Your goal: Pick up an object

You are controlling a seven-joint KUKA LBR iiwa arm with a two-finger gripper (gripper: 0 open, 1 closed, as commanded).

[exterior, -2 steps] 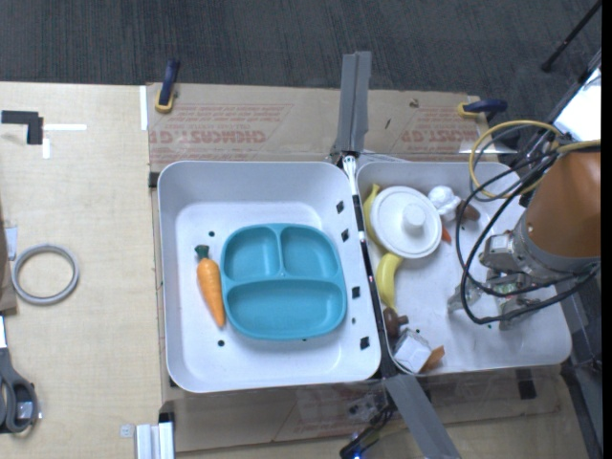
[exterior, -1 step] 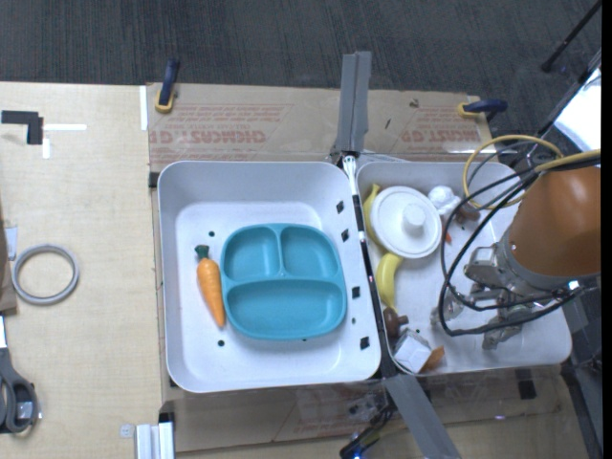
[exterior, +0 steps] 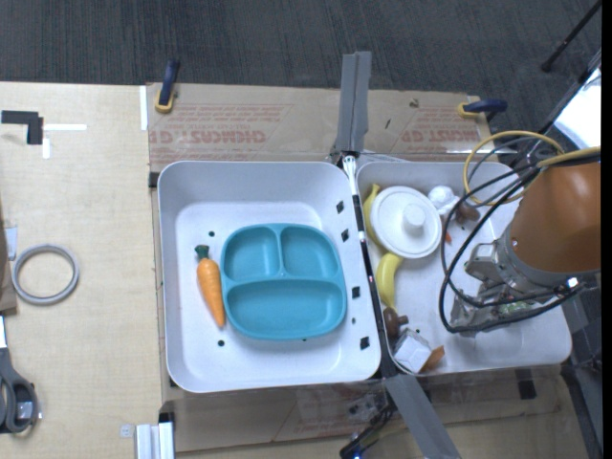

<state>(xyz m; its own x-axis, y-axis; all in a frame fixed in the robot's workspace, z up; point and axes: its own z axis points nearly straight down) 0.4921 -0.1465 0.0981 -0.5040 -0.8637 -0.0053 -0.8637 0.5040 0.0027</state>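
While two white bins (exterior: 172, 256) sit on cardboard (exterior: 249, 127), gripper (exterior: 483, 304) state unclear.

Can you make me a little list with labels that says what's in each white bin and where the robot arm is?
left bin: blue plate with sections, carrot lying beside its left edge
right bin: white lid, banana, a few small things too tiny to name
robot arm: over the right bin
tape roll: on the bench, left of the bins
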